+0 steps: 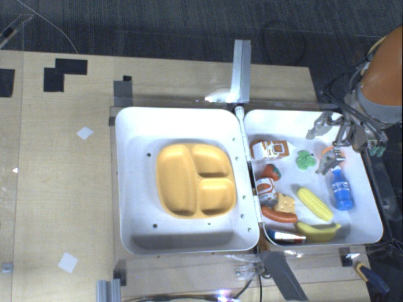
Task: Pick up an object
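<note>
Right bin [371,228], cluttered: blue bottle [341,190] at 3 o'clock, corn [314,204] and banana [318,231] toward 5. Gripper [334,145] hovers at 1 o'clock, jaws spread, empty. Risk: a descent beside the bottle may nudge it rolling, or close on nothing.

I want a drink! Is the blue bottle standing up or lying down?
Lying down. The blue bottle rests flat on the right bin's floor, its whole side showing, beside the corn.

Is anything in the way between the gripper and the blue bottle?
Nothing visible. The gripper hangs over the right bin, just above the blue bottle, with bare white floor around the bottle.
</note>
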`<state>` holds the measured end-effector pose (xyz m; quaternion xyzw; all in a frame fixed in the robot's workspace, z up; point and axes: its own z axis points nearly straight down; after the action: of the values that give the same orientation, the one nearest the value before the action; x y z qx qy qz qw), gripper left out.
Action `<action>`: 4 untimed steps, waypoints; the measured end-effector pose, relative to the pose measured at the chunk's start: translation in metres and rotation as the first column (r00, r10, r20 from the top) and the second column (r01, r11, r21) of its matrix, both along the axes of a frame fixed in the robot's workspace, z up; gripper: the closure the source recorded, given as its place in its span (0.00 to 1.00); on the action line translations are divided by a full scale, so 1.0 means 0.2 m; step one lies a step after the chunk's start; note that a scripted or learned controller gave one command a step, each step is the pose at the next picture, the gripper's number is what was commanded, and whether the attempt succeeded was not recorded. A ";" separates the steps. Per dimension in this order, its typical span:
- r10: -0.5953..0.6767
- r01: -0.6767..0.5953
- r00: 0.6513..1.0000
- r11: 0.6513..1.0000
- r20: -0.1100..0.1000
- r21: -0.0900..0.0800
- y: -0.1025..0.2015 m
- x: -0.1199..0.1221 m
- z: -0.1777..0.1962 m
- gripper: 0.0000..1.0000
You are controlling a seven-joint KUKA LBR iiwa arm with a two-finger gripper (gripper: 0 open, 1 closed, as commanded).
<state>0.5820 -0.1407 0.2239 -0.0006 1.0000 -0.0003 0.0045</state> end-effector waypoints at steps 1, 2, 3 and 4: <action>-0.085 0.085 0.996 0.996 0.010 -0.004 -0.34 -0.28 -0.54 0.00; 0.135 -0.135 0.991 0.991 0.002 -0.002 -0.13 -0.32 -0.33 0.00; -0.171 0.171 0.985 0.985 0.008 -0.001 -0.29 -0.30 -0.67 0.00; -0.591 0.591 0.806 0.806 0.008 0.006 -0.19 -0.43 -0.67 0.00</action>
<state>0.4969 -0.1786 0.0901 0.3106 0.9505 -0.0001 0.0090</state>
